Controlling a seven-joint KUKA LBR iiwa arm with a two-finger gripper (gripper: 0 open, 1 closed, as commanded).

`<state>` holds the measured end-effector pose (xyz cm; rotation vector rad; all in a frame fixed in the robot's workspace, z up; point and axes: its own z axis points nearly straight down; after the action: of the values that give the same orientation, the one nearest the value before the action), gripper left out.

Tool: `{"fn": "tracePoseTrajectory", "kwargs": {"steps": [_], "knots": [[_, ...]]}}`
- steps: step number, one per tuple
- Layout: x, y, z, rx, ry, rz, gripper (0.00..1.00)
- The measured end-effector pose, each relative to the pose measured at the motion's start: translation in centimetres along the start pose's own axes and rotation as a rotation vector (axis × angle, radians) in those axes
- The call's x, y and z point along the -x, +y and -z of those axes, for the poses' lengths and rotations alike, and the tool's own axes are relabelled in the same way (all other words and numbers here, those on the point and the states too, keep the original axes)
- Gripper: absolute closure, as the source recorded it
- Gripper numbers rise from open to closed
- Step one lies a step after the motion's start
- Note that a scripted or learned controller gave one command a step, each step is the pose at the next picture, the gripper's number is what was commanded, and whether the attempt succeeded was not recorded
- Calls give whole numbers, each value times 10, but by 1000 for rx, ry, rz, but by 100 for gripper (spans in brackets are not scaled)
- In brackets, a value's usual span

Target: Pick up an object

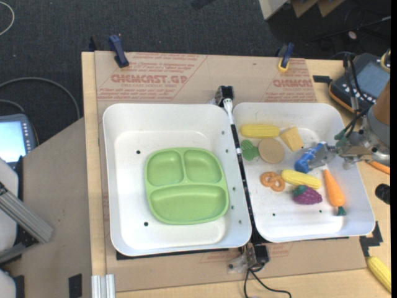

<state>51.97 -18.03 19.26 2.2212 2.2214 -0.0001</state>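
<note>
My gripper (320,156) reaches in from the right, low over the right bin (310,225). Its tip sits against a blue toy (304,162). Around that toy lie a yellow corn cob (260,130), a yellow cheese wedge (292,138), a tan round biscuit (271,150), a green piece (249,149), an orange pretzel (272,180), a second yellow cob (301,179), purple grapes (307,195) and an orange carrot (334,190).
The left bin (124,129) holds a green divided plate (185,185). Blue and yellow clamps (117,49) pin the cardboard at the back. A yellow object (379,272) lies on the bench at the lower right, outside the bins.
</note>
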Motion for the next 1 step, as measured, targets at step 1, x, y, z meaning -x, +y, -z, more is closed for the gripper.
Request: {"fn": "tracePoseTrajectory", "kwargs": {"steps": [1], "knots": [[13, 41, 148, 21, -8, 3, 0]]}}
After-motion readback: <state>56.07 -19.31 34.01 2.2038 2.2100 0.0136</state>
